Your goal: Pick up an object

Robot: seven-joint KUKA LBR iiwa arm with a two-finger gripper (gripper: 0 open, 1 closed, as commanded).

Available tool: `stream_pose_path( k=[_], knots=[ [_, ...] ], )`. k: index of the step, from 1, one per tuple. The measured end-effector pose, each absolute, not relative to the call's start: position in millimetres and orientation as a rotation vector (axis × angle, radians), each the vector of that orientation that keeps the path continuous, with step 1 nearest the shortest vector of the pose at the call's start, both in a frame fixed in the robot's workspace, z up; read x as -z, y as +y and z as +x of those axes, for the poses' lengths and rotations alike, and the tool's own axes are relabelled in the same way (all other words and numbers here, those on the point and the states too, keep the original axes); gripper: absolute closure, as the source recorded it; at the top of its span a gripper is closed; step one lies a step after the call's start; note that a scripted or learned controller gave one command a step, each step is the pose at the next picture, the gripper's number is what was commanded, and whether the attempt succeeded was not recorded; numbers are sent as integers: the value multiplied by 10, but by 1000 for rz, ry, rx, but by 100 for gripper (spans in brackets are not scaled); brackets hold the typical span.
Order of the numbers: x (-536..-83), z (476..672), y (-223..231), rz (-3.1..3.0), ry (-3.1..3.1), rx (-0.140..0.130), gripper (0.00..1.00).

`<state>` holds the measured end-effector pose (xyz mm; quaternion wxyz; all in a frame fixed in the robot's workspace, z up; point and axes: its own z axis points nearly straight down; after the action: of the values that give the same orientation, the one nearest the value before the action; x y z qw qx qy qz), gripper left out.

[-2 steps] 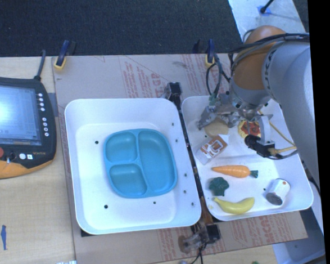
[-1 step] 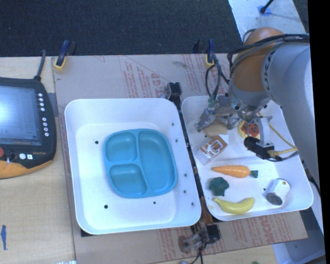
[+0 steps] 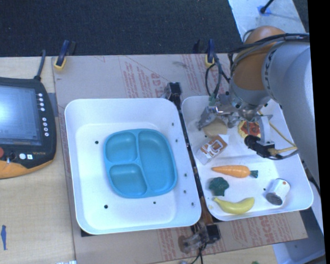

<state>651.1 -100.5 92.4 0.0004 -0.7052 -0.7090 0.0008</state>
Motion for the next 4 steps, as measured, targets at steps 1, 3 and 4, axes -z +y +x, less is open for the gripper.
stream_pose_path(
  k=[1,3,4],
  knots=[
    [-925,6565,-980,-2217,-2227,-1,0],
    [-1035,6570,-989,-2215,-2232,-1,0],
    [-1141,6575,-997,-2216,-2236,1,100]
  ],
)
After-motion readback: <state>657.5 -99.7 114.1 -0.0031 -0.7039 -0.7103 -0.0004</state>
